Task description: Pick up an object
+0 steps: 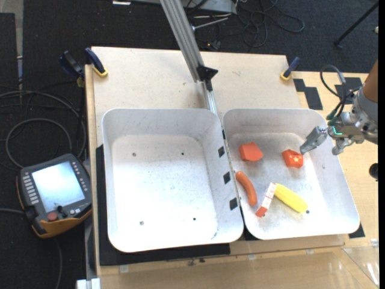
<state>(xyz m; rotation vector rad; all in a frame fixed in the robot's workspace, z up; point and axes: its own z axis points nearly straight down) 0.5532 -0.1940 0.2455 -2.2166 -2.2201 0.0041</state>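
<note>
Nearest you in the right bin (337, 179) lies the corn (291, 198), light, stiff, slick; grip it across the middle. Farther right, the jaws (323, 138) hover beside a red block (293, 158); their opening you cannot tell.

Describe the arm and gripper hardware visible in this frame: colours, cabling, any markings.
At the right edge sits the arm's grey metallic wrist, with an orange-brown patch above it at the frame edge. Dark cables loop up from the wrist. The gripper is grey metal with slim fingers, and a small teal-green spot shows near its base. No legible markings; detail is too small to say more.
</note>
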